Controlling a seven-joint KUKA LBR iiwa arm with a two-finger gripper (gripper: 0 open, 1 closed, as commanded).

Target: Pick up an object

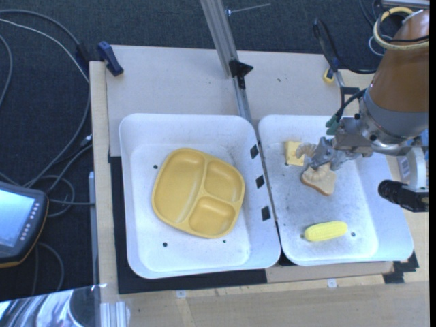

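The right bin (pixel 381 244) holds three food items. A tan slice of bread (pixel 319 180) lies near its middle, a pale yellow wedge of cheese (pixel 293 153) sits up-left of it, and a yellow corn cob (pixel 325 231) rests near the front wall. My gripper (pixel 323 162) reaches in from the right and hangs directly over the bread slice's upper edge, touching or nearly touching it and just right of the cheese. The gripper body hides the top of the bread.
A yellow divided plate (pixel 197 193) lies in the left bin (pixel 136 142). A metal pole (pixel 228 46) slants down to the wall between the bins. The arm's grey and orange wrist (pixel 398 80) covers the right bin's far right corner.
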